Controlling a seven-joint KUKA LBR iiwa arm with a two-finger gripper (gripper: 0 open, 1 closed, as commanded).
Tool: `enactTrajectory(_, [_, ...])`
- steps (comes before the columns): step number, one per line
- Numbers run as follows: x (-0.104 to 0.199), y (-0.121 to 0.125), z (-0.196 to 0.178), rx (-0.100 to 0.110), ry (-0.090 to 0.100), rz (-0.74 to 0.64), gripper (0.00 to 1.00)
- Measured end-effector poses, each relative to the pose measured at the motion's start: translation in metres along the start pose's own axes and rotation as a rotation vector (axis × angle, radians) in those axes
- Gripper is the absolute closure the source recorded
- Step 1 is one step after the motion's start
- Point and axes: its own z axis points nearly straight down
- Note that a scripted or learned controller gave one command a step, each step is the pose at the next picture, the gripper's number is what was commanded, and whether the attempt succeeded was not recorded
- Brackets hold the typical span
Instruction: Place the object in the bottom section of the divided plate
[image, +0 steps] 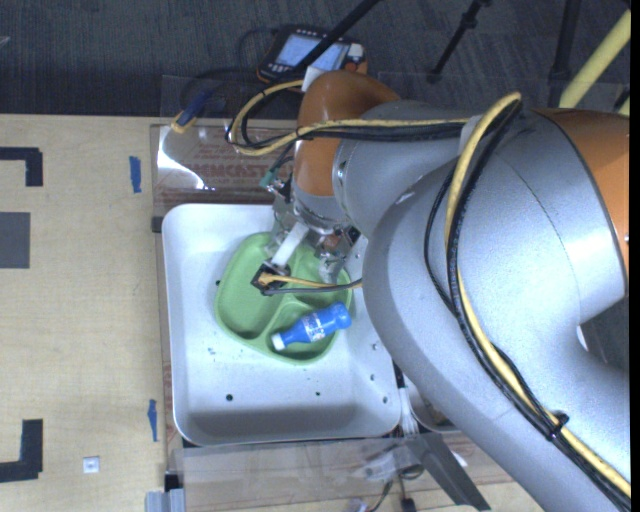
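My arm (500, 260) is smooth grey casing with orange bands (335, 105), yellow and black cables (460, 300) running along it, and a pale-fingered gripper (300, 255) at its tip.

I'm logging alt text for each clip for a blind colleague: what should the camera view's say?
A blue bottle lies on its side in the lower section of a green divided plate inside a white bin. The grey and orange arm reaches in from the right, its tool hanging above the plate's middle.
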Motion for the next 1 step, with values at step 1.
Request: enactTrajectory(1, [0.0235, -0.0193, -0.0890, -0.029, 0.008, -0.075, 0.00])
